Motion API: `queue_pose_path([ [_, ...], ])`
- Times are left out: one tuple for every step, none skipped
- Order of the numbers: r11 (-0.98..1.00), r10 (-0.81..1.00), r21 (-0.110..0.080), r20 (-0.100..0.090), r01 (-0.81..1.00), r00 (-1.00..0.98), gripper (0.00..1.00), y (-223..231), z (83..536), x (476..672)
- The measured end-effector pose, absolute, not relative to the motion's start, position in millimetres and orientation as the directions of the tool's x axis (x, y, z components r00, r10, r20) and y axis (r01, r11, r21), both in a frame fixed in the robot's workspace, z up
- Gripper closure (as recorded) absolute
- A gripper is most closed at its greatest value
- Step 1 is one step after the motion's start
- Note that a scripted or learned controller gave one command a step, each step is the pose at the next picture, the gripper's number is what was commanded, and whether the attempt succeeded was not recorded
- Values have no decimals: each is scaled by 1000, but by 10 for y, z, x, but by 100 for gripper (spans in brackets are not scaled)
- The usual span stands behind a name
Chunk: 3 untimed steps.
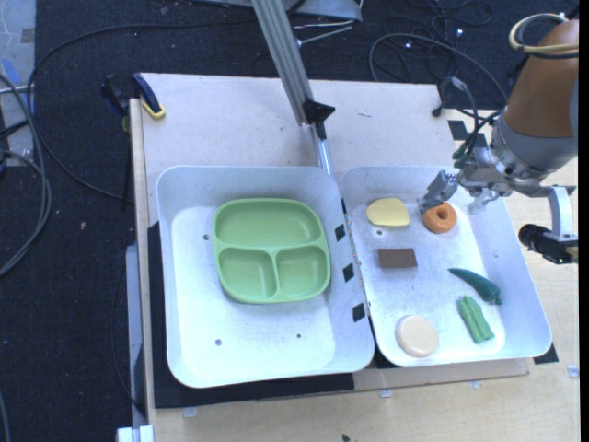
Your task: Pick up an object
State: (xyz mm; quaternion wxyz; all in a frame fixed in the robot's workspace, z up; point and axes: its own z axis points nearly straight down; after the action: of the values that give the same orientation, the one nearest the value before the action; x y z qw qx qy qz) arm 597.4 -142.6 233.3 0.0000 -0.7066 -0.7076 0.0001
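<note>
My gripper (457, 198) hangs over the far right part of the right bin (515, 274), its fingers spread open with nothing between them. An orange ring (442, 219) lies just below the left finger. To its left sits a yellow lump (387, 213). A brown block (397, 259) lies mid-bin. Nearer the front are a dark green pepper (478, 284), a light green bundle (475, 319) and a cream disc (418, 335).
The left bin (184, 339) holds a green divided plate (272, 250). A slanted metal pole (285, 49) rises from the back between the bins. The grey arm with its orange band (543, 90) enters from the right. Cables lie on the dark floor around the bench.
</note>
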Motion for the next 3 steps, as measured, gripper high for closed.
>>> queue_pose_path([
  [0, 1000, -3, 0, 1000, 0, 0, -1460, 1882, 6028],
  [0, 1000, -5, 1, 1000, 0, 0, -1419, 1363, 5923],
  [-2, 1000, 7, 0, 1000, 2, 0, -1413, 932, 5947],
])
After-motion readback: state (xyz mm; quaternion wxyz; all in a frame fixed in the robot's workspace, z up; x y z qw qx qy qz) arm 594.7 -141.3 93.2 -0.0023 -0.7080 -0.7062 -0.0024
